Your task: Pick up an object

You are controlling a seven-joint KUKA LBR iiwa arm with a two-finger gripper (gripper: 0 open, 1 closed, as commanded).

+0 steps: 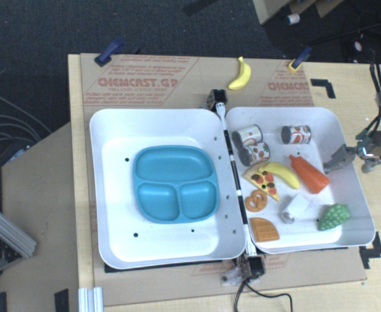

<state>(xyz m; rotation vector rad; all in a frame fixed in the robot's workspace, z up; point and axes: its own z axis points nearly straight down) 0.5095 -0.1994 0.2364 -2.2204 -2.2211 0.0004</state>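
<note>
Right bin [346, 239], my count: banana [283, 173], carrot [308, 174], grapes [333, 217], pizza slice [263, 180], pretzel [255, 201], waffle [264, 229], two cans [296, 134], small white piece.
Left bin [106, 174]: blue divided plate [175, 182].
Second banana on bench behind bins.
Gripper [366, 149]: at right bin's right rim, near carrot, grasp state unreadable from here.
Progress, my judgement: nothing lifted; whole pick remains.

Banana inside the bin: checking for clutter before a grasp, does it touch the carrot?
Touching. In the camera view the banana's right end meets the carrot with no gap.
</note>
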